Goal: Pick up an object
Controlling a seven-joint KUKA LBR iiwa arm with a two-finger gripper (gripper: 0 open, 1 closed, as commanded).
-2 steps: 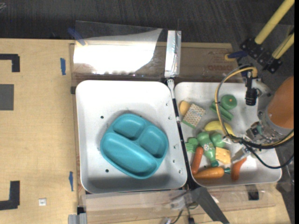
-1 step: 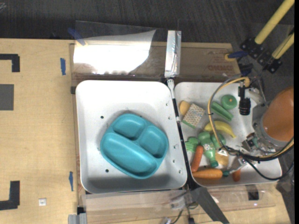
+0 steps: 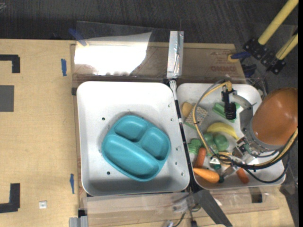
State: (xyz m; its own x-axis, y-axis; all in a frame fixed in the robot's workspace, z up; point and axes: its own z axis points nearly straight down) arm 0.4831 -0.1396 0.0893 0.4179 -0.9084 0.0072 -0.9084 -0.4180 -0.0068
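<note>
The right bin (image 3: 187, 92) holds a heap of toy foods. A yellow banana (image 3: 221, 129) lies in the middle, with a green vegetable (image 3: 218, 140) just below it. An orange carrot (image 3: 207, 175) rests along the front wall, and a smaller red-orange carrot (image 3: 200, 157) stands above it. My gripper (image 3: 220, 163) is low in this bin's front part, right beside the two carrots and below the green vegetable. The wrist and cables hide what lies under it. I see nothing clearly held.
The left bin (image 3: 90, 126) holds a teal divided plate (image 3: 136, 146). The arm's orange band (image 3: 275, 117) hangs over the right bin's right side. More green pieces (image 3: 220, 110), a tan piece (image 3: 188, 109) and a red-orange piece (image 3: 242, 175) lie around. Cables loop over the bin.
</note>
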